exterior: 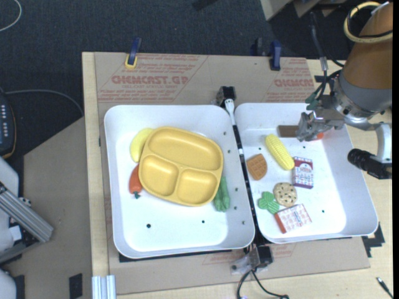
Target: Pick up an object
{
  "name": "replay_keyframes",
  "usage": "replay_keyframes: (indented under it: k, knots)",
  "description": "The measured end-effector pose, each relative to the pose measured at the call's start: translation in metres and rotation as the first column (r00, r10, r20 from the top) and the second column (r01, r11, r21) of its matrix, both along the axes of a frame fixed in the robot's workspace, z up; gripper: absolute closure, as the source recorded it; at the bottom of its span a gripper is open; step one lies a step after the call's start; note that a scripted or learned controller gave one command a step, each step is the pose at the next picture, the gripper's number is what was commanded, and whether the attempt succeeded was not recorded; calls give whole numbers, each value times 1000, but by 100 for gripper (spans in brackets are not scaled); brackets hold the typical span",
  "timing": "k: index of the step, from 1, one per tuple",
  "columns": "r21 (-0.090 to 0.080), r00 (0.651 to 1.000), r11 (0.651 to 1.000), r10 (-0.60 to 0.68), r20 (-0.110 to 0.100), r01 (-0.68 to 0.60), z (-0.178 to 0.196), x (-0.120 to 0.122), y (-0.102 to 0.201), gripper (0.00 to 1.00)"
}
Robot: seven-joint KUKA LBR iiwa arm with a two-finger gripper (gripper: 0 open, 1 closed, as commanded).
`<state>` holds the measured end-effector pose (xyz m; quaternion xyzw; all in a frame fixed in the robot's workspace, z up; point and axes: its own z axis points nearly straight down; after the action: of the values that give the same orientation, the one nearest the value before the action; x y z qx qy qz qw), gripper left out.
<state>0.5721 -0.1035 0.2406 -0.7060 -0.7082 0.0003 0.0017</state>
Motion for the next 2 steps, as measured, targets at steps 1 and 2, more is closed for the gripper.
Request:
replay_keyframes:
  k: [1, 2]
  knots:
    - [1, 1000, 1000, 1, -2, -1, -4, -40, 48, 100]
    - [1, 1000, 1000, 2, -1, -2, -2, -72, 95, 100]
